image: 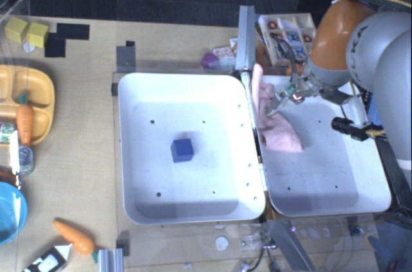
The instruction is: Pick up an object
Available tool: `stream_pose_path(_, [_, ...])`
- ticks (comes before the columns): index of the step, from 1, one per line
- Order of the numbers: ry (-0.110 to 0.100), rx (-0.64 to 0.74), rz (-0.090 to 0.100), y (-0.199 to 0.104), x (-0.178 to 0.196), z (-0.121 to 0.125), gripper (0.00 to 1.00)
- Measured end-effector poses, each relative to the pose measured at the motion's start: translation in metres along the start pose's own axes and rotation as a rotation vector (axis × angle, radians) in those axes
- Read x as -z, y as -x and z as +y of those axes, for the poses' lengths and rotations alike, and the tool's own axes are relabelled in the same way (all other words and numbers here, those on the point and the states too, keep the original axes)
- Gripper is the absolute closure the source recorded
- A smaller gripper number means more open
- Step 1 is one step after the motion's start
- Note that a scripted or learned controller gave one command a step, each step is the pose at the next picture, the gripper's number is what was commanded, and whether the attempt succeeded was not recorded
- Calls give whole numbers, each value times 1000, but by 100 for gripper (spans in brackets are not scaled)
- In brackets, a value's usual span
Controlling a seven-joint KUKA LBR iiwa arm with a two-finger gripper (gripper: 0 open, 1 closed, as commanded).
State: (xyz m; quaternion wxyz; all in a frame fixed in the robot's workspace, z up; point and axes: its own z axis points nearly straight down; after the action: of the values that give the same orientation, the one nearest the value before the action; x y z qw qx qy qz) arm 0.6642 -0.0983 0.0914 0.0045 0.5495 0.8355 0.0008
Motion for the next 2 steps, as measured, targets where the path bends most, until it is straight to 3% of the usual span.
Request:
stream_pose_path(1, [9, -56, -2, -29, 1, -46, 0])
stream_pose_path(2, [13, 137, -5, -42, 2, -81, 0])
